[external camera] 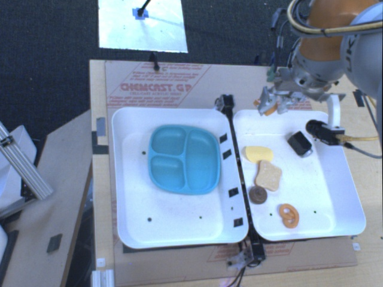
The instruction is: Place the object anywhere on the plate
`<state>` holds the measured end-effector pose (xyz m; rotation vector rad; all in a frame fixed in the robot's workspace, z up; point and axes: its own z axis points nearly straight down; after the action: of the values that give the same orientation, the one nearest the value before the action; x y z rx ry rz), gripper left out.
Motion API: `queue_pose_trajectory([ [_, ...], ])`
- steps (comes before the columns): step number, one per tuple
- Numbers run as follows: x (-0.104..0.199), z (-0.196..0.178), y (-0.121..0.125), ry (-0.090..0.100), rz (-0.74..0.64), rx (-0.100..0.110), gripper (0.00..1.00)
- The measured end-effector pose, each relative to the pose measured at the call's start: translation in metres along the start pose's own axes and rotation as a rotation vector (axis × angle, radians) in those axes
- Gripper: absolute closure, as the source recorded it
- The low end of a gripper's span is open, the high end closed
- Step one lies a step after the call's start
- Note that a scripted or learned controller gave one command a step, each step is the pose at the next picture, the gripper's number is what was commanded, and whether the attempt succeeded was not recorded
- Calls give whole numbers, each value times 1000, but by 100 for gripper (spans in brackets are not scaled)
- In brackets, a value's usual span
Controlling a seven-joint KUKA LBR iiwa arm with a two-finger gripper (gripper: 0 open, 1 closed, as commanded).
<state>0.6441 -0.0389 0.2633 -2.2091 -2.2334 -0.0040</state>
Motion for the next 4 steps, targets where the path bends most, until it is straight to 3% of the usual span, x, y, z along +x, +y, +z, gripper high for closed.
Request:
queue_pose_trajectory([
  [4,199,43,6,0,1,0,100],
])
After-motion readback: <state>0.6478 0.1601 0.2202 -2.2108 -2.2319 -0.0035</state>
